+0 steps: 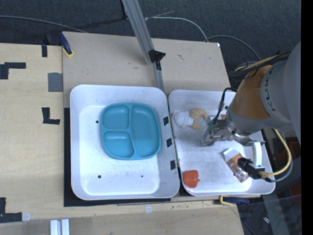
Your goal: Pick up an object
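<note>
Overhead, slanted view of a pale wooden worktop [102,62] carrying two shallow white bins side by side. The left bin [122,177] holds a teal plate [131,131] with rounded corners, divided into three compartments; it lies flat in the far half of the bin, towards its right wall. The right bin [210,169] holds two small things. A white and tan object [190,118] lies in the far left part of the bin, close to the wall shared with the left bin. An orange-red object [190,178] sits well apart from it, in the near left corner, touching or almost touching the rim. A grey arm [259,99] with an orange band reaches in from the right and hangs over the right bin. Its pincer [209,137] points down at the bin floor near the middle of the bin, just to the right of the white and tan object and a little nearer. From this angle it is not possible to tell whether the pincer is spread or pressed together, nor whether it touches the object beside it. A slim metal bar [134,13] slants down from the far edge of the scene to the gap between the bins. A blue clamp [65,44] grips the far left corner of the board, and black tape marks [48,115] lie on the wood at left.
</note>
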`<state>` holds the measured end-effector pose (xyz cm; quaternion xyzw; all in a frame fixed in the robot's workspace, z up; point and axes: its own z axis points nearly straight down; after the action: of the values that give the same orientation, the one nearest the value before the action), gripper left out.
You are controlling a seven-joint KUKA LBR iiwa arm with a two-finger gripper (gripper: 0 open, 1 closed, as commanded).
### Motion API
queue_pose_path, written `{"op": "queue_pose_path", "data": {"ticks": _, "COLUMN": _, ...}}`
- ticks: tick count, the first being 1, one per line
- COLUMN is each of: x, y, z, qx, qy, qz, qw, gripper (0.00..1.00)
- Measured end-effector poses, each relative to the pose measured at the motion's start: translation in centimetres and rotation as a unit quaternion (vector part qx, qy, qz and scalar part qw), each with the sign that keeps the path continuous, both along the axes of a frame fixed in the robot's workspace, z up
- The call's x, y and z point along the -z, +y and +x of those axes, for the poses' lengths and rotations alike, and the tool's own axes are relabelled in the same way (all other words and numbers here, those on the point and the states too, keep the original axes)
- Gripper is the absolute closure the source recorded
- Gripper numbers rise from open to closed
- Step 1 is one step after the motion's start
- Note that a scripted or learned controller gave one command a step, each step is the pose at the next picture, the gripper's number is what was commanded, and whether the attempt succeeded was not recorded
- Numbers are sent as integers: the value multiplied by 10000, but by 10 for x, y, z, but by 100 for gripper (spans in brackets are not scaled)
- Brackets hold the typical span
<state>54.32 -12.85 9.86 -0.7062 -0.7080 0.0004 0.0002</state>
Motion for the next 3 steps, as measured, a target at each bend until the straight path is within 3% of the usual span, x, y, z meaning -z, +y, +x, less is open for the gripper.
{"op": "queue_pose_path", "data": {"ticks": 2, "x": -116, "y": 2, "z": -6, "qx": 0, "qy": -27, "qz": -3, "qw": 10000, "gripper": 100}}
{"op": "queue_pose_path", "data": {"ticks": 3, "x": -124, "y": 3, "z": -5, "qx": 4, "qy": -4, "qz": 3, "qw": 10000, "gripper": 100}}
